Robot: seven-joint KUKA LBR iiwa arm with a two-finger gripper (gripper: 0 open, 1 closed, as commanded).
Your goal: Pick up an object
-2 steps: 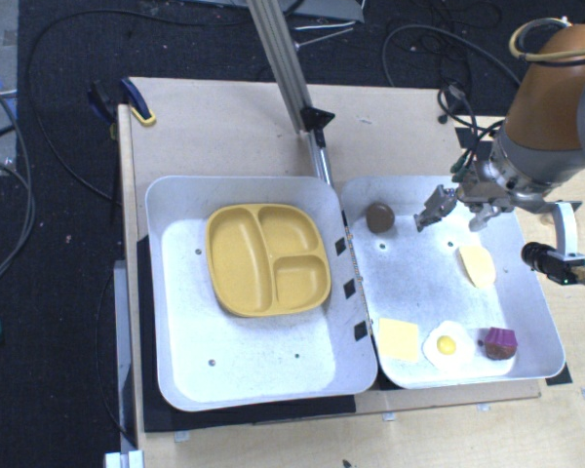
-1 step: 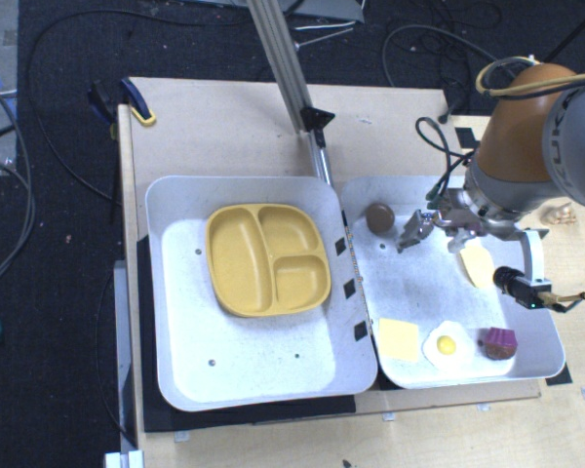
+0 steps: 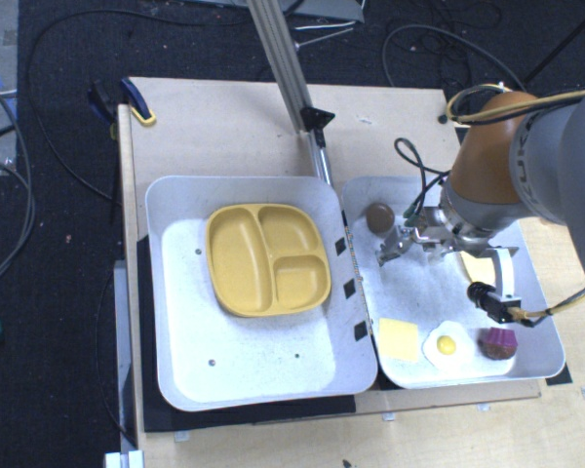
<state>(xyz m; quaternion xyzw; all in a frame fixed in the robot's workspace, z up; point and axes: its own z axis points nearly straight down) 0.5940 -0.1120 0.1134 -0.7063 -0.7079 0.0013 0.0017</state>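
Arm entering from 3 o'clock, wrist bent low; gripper [image 3: 395, 247] finger state indeterminate. At 11 o'clock: round brown ball [image 3: 378, 217]. Far at 9 o'clock: glossy yellow compartment tray [image 3: 268, 258].

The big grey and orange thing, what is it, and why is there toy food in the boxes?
It is a robot arm, photographed by a camera looking down from above. At its end sits a pincer for picking things up, hanging over the right bin. In that bin lie a brown ball, a yellow cheese slice, a toy fried egg and a purple piece. The left bin has a yellow divided plate. I see nothing held between its fingers.
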